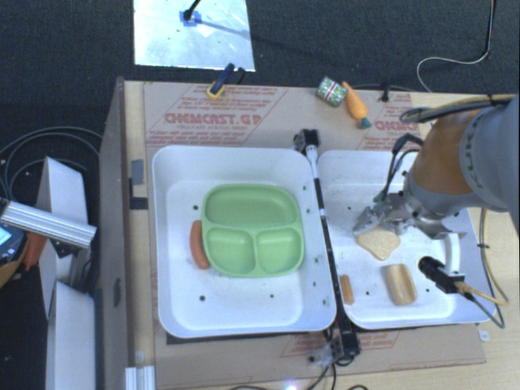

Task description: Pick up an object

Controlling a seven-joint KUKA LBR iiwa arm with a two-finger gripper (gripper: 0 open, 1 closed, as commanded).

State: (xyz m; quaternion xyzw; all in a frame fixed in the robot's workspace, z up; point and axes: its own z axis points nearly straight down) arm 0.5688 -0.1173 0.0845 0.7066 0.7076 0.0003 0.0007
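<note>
Dark carpet is seen around a table [244, 116] topped with printed cardboard, and a shiny metal sheet [191, 23] lies on the floor beyond it. Two white bins are set side by side on the table.

From the overhead camera, the left bin [236, 303] is seen to hold a green divided plate [252, 230], with a sausage [197, 244] lying just beside the plate's left edge. In the right bin [349, 181] three things are spread out: a pale slice [379, 244] near the middle, a bread roll [399, 283] a little nearer the front wall, and a small orange piece [347, 288] close to the wall shared with the left bin. A can [331, 90] and a carrot [356, 104] are left on the cardboard behind the bins.

The arm [455, 161] is reached in from the right and bent down into the right bin. The claw [382, 222] is placed low, right at the far edge of the pale slice, which is judged to be the thing aimed at. Whether the claw is wide or narrow cannot be told, and contact with the slice cannot be confirmed.

Nothing is seen lifted: the slice lies flat on the bin floor. The approach is judged nearly complete, while the grasp and the lift are not yet done.
</note>
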